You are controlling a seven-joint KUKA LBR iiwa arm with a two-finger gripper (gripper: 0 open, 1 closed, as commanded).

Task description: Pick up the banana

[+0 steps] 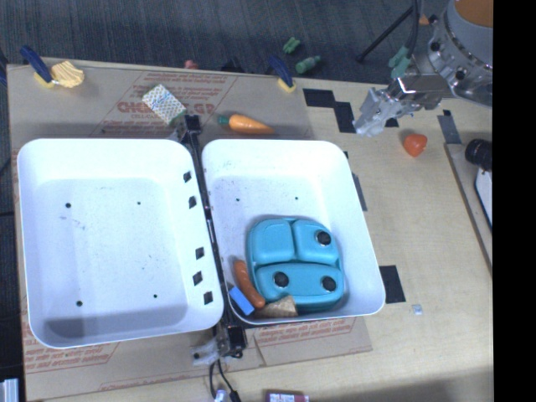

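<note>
My gripper (pixel 368 117) hangs over the bare bench just past the far right corner of the right bin (pixel 356 193), with nothing seen in it. In that bin's near part lies a blue moulded tray-like toy (pixel 295 265). Against the toy's left side rest an orange sausage-shaped piece (pixel 244 278), a small blue block (pixel 240 301) and a tan wedge (pixel 280 306). A pale yellow lump (pixel 69 76) sits at the bench's far left corner beside a blue clip (pixel 35 62); I cannot tell whether it is the banana.
The left bin (pixel 33 224) stands beside the right one. Behind the bins lie a toy carrot (pixel 245 124) and a patterned packet (pixel 163 102). A small orange-red piece (pixel 414 145) rests right of my gripper.
</note>
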